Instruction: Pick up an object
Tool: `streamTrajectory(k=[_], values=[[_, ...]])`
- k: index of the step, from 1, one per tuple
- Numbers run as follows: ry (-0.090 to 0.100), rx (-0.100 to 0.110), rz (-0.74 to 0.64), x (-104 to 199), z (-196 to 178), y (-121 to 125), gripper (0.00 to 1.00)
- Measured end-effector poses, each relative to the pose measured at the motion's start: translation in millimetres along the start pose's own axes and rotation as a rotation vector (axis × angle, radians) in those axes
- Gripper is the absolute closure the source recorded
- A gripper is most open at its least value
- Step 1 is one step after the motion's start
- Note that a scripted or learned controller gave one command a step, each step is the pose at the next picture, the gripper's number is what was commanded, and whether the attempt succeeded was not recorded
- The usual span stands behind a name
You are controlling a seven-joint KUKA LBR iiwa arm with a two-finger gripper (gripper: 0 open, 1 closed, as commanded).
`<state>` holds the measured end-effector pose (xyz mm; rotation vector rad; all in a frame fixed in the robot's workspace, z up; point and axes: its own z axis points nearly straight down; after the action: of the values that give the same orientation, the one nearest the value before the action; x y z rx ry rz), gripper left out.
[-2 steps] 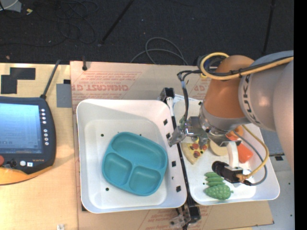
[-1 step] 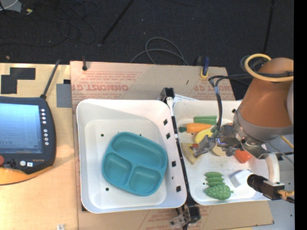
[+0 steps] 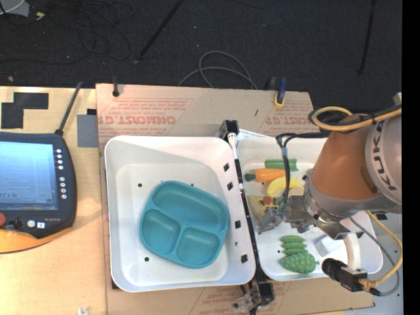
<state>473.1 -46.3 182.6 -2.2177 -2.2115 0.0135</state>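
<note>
Two green bumpy pods (image 3: 296, 254) in right bin (image 3: 374, 258); claw (image 3: 279, 214) state unclear.

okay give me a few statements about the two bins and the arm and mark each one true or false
1. A teal divided tray lies in the left bin. True.
2. The arm reaches over the left bin. False: it hangs over the right bin.
3. Green toy vegetables lie near the front of the right bin. True.
4. The teal divided tray holds an orange carrot. False: its compartments hold nothing; the orange carrot lies in the right bin.
5. A screen device sits on the bench left of the bins. True.
</note>
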Motion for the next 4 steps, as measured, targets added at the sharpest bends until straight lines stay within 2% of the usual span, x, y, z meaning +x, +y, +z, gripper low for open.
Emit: streamTrajectory(k=[1,2,3,4], values=[[0.002,-0.011,-0.008,57,-5,36,0.0],[-0.002,-0.007,0.003,-7,-4,1,0.0],[-0.003,-0.025,-0.006,0,-98,99,0.0],[-0.002,-0.008,-0.007,0,-102,94,1.0]])
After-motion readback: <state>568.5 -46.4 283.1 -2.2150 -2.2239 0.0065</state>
